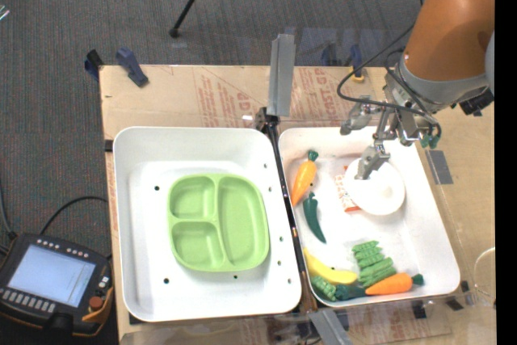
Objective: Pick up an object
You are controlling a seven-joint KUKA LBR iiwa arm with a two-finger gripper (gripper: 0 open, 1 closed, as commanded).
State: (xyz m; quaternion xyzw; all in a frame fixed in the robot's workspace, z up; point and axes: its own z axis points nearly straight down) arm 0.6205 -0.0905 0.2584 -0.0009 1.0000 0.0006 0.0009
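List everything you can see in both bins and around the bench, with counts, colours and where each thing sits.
divided plate: one, light green, left bin
carrots: two, orange, right bin, one at left wall, one at near edge
chili pepper: one, dark green, right bin, left side
banana: one, yellow, right bin, near edge
green beans: one bunch, green, right bin, near edge
round dish: one, white, right bin
teach pendant: one, dark, floor at lower left
gripper: one, grey, over the round dish

Scene is evenly and brightly lit from overhead. Whites are near blown out on the plate [380, 191] just below the gripper [373, 163]. Soft shadows are cast along the left bin [133, 254] walls. Focus is moderately sharp; fine detail is softened.
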